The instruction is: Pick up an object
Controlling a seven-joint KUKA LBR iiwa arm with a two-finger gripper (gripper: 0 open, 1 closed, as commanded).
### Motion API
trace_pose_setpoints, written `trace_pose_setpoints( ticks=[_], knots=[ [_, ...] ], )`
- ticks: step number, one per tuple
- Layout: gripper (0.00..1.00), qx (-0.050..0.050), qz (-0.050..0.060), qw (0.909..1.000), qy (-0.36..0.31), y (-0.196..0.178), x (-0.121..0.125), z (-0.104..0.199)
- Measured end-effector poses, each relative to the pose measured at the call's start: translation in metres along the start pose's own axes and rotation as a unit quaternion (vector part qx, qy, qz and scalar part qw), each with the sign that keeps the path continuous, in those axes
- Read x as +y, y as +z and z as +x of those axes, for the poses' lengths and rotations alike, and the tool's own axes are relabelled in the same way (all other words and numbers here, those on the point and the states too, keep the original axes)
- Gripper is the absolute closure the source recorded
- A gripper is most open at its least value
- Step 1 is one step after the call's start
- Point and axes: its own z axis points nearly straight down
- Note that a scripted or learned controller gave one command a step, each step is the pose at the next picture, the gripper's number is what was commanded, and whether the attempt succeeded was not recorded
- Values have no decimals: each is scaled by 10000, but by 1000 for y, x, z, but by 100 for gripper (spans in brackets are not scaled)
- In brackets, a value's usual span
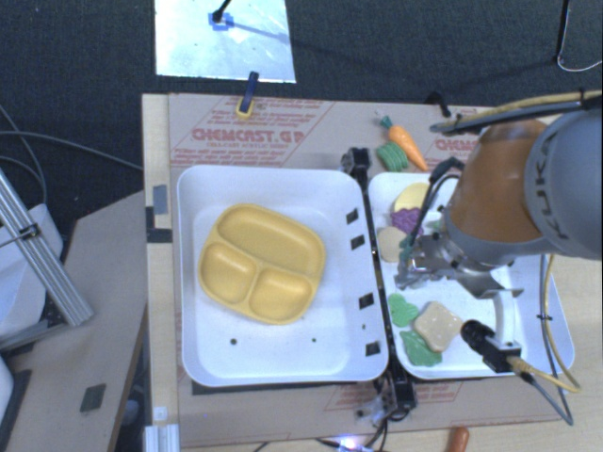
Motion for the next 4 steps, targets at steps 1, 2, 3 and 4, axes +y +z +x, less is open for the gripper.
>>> trace_pose_setpoints(
  ticks=[1, 2, 3, 4],
  knots=[
    [100, -16, 0, 10000, 34, -6, 2, -5],
    [100, -15, 10, 10000, 16, -31, 13, 41],
    [100, -2, -58, 10000, 18, -162, -9, 51],
    [100, -19, 10, 10000, 29, -161, -10, 55]
  ],
)
